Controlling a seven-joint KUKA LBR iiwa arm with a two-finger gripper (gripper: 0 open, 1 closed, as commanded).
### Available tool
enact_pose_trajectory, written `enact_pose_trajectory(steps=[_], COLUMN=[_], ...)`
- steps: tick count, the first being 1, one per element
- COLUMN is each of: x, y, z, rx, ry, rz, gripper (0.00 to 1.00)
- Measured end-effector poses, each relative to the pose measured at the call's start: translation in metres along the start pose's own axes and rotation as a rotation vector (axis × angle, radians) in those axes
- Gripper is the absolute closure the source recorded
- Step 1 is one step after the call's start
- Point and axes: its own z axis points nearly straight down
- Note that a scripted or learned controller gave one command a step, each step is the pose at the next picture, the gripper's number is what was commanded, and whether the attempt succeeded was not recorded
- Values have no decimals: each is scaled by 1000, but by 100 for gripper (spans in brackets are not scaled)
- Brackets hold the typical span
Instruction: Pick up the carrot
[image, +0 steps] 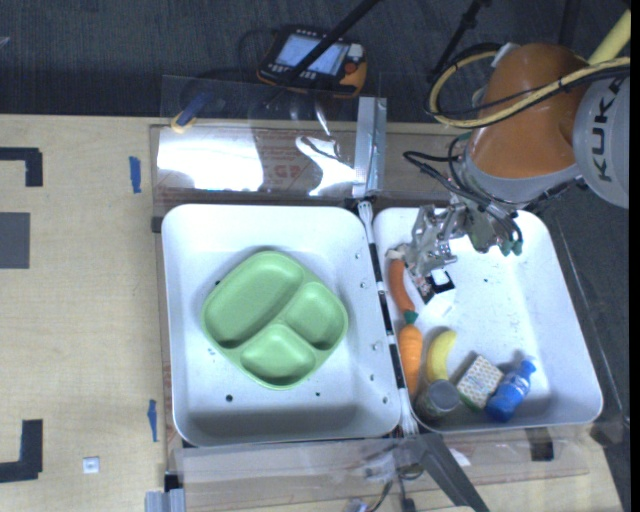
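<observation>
A: Left bin (180, 300)?
B: One green divided plate (276, 317), three compartments, lying near the middle.

A: Right bin (560, 300)?
B: Carrot (411, 357), upright in the view along the left wall, its green top toward the far end. Just beyond it, a reddish sausage-shaped piece (400, 283). Beside the carrot, a yellow banana-like item (439, 354). Along the near wall: grey round can (437, 399), speckled sponge block (479, 378), blue bottle (509, 391).

A: Gripper (432, 262)?
B: Low over the right bin's far left part, near the reddish piece, apart from the carrot. Jaws: cannot tell whether apart or together
</observation>
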Motion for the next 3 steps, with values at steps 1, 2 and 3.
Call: enact_pose_trajectory(steps=[1, 2, 3], x=[6, -51, -41], y=[48, 52, 36], z=[6, -26, 12], rx=[0, -1, -2], ry=[12, 4, 10], rz=[-68, -306, -247], gripper=[100, 100, 100])
